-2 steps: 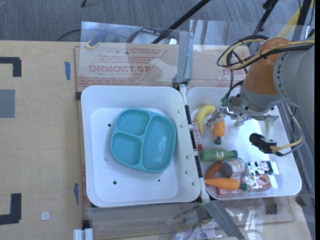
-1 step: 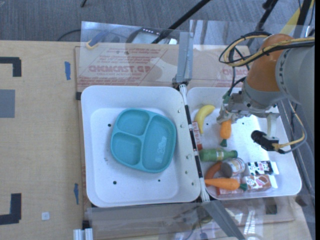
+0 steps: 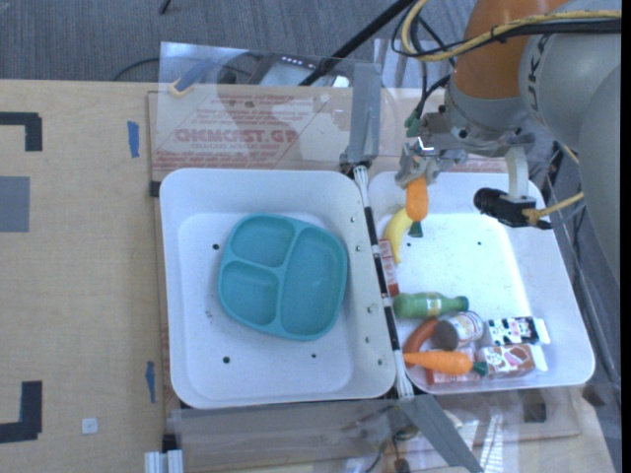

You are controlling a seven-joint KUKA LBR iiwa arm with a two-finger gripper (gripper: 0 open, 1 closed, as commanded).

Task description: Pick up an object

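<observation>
Pincer (image 3: 418, 187) pinching orange carrot (image 3: 418, 201) | banana (image 3: 397, 233) just below | bottle (image 3: 430, 305) farther down

Arm (image 3: 552, 57) cut off at top and right edges.

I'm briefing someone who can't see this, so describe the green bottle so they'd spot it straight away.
Look in the right bin, along its left wall about halfway down. The green bottle lies on its side there, just above a carrot. It is the only green thing among the orange and red items.

Right bin's (image 3: 552, 264) middle lies open; bottle (image 3: 430, 305), carrot (image 3: 440, 362), seemingly cartons (image 3: 513, 345) crowd its near edge.
</observation>
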